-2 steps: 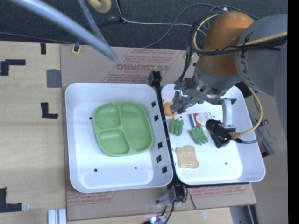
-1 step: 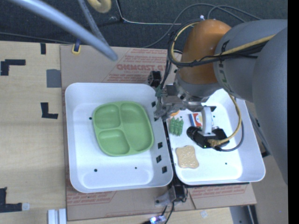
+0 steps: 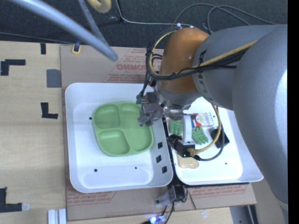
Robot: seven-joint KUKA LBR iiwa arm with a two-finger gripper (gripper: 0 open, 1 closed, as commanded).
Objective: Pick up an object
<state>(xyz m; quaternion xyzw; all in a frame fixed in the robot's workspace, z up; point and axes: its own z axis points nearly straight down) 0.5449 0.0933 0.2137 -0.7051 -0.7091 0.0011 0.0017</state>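
A pale wooden bench (image 3: 28, 143) is filling the frame's left, black tape marks (image 3: 49, 115) dotting it. Printed cardboard (image 3: 131, 65) is lying at centre, and dark floor (image 3: 243, 3) is running along the top.

A: Left bin (image 3: 77, 148), obstacles?
B: One green divided plate (image 3: 119, 129), centre to right wall; gripper (image 3: 147, 113) above its right rim.
A: Free room?
B: Bare floor along the near and left walls.

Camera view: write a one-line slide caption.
The gripper is at the right edge of a green divided plate in the left bin; small packets lie in the right bin.
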